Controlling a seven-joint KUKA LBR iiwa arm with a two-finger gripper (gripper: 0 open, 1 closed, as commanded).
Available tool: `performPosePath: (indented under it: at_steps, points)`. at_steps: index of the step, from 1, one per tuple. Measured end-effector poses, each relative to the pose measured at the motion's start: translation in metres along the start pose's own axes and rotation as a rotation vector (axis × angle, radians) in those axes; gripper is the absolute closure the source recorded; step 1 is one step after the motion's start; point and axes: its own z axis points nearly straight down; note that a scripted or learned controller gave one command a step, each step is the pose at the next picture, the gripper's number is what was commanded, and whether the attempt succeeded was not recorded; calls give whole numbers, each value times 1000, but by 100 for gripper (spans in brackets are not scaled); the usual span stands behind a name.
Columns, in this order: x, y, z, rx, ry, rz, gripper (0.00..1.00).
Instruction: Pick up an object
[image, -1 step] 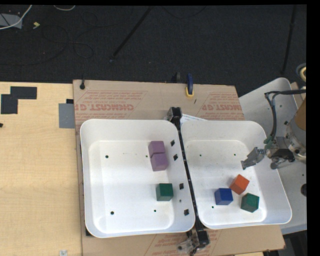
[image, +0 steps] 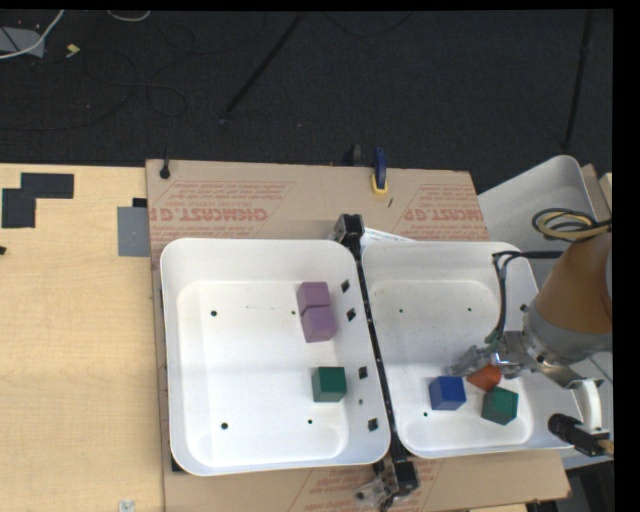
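Presently the nearest items sit in the right bin (image: 400, 425): a green block (image: 500, 406) toward its front right corner, a blue cube (image: 447, 392) just left of it, and an orange-red object (image: 486, 378) between and slightly behind the two. The gripper (image: 493, 362) hangs directly over that orange-red object; its fingers look spread to either side of it, but whether they touch it cannot be told. Nothing is visibly clamped.

Risk, as judged: the three pieces are crowded. A finger coming down could land on the blue cube or the green block and shove it, or close on two things at once. The orange-red object looks small and partly hidden under the wrist, so a shallow descent could close on air.

Further off, the left bin (image: 190, 300) holds a dark green cube (image: 328, 384) near the divider and a purple block (image: 317, 311) behind it, both well apart from the arm (image: 580, 300) and unlikely to interfere.
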Motion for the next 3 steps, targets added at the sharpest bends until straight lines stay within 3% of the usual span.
performPosePath:
  at_steps: [1, 2, 3]
  points:
    - [-2, 0, -18, -4, -1, 6, 100]
    - [43, 90, -10, -20, -7, -7, 100]
    - [125, 94, -111, -13, 0, -9, 100]
